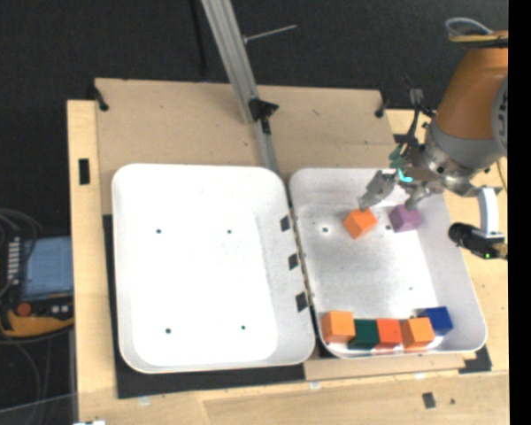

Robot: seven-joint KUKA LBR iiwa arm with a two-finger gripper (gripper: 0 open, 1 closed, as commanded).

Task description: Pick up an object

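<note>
From the fixed overhead camera, the grey arm with its orange band reaches in from the right over the right bin (442,264), its claw (385,189) angled down toward the bin's upper end. An orange cube (360,223) sits tilted just below the claw's tip, and whether it is pinched or merely touched cannot be told from this angle; nor can it be told whether the claw is spread or closed. A purple cube (405,219) lies just beside it, to the right, partly under the wrist. Along the bin's near wall a row of blocks rests together: orange (339,325), green (365,332), a second orange (388,330), a third orange (417,331) and blue (437,319). The cubes look small, light and rigid, with flat faces that should suit a pinch across two opposite sides; their smooth surfaces may slip if caught on a corner, as the tilted orange one suggests. The left bin (124,264) sits alongside, its white floor marked by a few dark dots. Both bins rest on a pale wooden surface (177,122), with a metal rail (234,51) slanting up behind, dark flooring around, and a blue box with cables (46,268) at the left edge.
</note>
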